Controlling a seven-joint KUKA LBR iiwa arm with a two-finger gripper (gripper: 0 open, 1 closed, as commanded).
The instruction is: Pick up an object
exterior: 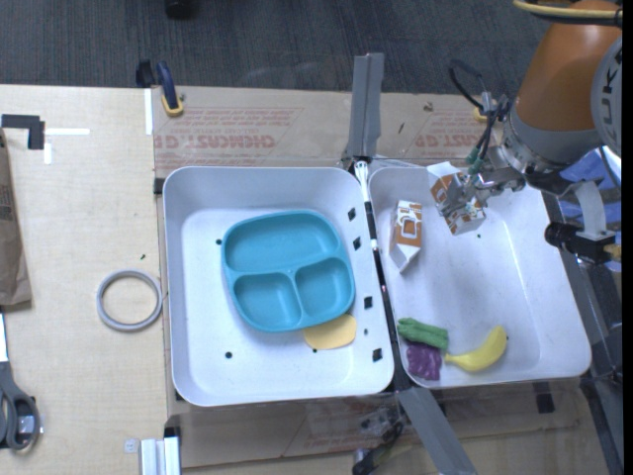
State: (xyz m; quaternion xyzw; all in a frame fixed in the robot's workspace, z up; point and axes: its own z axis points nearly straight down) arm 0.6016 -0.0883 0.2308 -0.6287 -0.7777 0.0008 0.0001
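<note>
Arm (569,77) reaches in, end effector (461,204) angled downward

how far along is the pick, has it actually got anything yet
Done: the arm has brought its two-finger gripper over the back of the right white bin. In hand: nothing I can confirm; a small white and orange carton sits at the gripper, but whether it is gripped is unclear. Left: a sure grasp and lift. The white and orange carton, yellow banana, green vegetable and purple item lie in the bin.
</note>
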